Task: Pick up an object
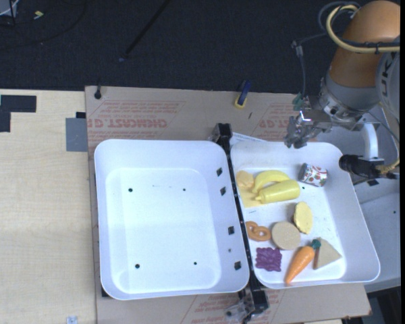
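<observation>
On the left of the bench sits the left bin [115, 181], a shallow white tray with a few small dark spots on its floor. A black clip strip [228, 181] runs along the seam where it meets the right bin [361, 248], and both rest on a brown cardboard sheet [155, 113] printed with red lettering. A small blue and yellow clamp [242, 94] stands at the far edge of that cardboard. Inside the right bin the toys are gathered toward its left and near side: a yellow banana [270, 177] lies touching a yellow squeeze bottle [278, 192] just in front of it, with a pale yellow piece [244, 179] beside them by the bin's left wall. Nearer the camera lie a small brown pretzel [258, 231], a purple grape cluster [268, 259], a round tan cookie [285, 235], a yellow lemon slice [303, 217], an orange carrot [298, 264] with a green top, and a tan wedge [327, 254] touching the carrot's top. A small red and white patterned can [313, 175] lies on its side apart from the others, toward the far right of the bin. The gripper [298, 139] hangs over the bin's far rim, above and just left of that can, touching none of the toys; whether its jaws are released or clenched cannot be told from this angle. The grey arm with its orange band [371, 25] rises behind it at the right.
</observation>
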